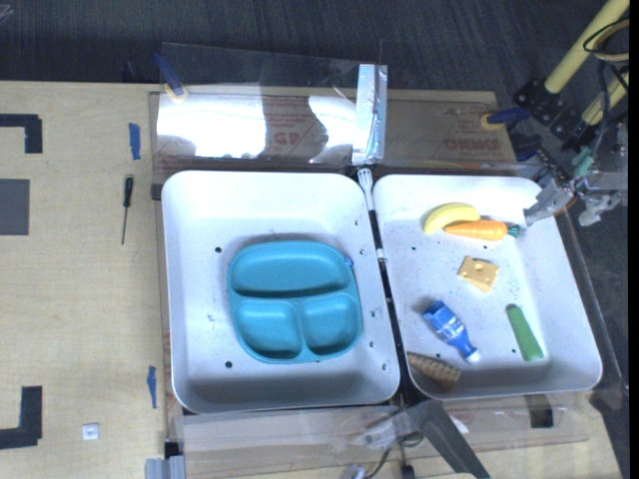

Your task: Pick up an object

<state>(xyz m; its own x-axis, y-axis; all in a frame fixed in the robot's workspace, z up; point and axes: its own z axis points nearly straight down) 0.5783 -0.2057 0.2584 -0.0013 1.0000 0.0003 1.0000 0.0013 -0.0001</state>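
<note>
**A:** Where is the gripper point(547, 206)?

**B:** You see it at the upper right of the frame, at the right bin's point(579, 297) far rim. Open or shut, you cannot tell.

**A:** And the things to pick?

**B:** In the right bin: a banana point(446, 214) touching a carrot point(476, 230), cheese point(478, 272), a blue bottle point(448, 329), a green pickle point(523, 331), a brush point(434, 369). The left bin point(190, 267) holds a blue tray point(293, 299).
</note>
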